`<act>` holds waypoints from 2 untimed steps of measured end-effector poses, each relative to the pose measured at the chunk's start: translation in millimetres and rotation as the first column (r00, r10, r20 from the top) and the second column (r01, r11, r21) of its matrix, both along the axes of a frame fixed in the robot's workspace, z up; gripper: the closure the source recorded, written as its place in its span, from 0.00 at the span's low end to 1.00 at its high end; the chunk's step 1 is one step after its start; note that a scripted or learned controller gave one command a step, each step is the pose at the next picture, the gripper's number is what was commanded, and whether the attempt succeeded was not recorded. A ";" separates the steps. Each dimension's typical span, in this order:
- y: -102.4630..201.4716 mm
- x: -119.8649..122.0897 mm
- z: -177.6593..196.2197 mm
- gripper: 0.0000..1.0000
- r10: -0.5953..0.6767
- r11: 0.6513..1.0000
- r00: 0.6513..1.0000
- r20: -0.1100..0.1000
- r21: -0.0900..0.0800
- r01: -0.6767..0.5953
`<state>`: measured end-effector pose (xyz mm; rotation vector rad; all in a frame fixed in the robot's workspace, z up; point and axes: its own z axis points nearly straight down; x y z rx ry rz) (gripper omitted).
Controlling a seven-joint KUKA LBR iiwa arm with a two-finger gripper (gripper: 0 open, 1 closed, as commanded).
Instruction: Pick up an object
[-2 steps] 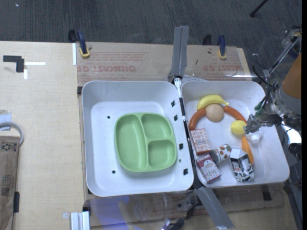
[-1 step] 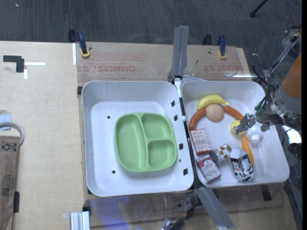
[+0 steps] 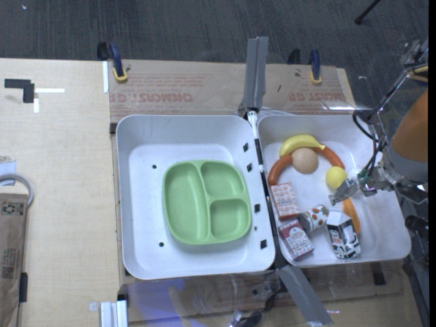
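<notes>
The claw (image 3: pixel 344 195) hangs low in the right bin (image 3: pixel 388 247), toward the table's right edge, probably lining up on the carrot (image 3: pixel 351 214) just beneath it. I cannot tell its state. The carrot is a slim orange stick lying beside the cow-patterned carton (image 3: pixel 344 240).

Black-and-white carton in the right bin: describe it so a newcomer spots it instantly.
Go to the right bin, then its front edge, right of the two red boxes. There the small carton stands out: nothing else here has its cow-like black patches on white.
</notes>
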<state>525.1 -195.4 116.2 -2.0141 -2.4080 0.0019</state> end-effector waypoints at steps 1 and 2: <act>-3.7 -2.5 -27.1 0.00 -0.056 0.998 0.998 -0.002 0.001 0.056; 11.0 -1.2 -26.0 0.00 0.175 0.985 0.985 0.002 -0.001 -0.175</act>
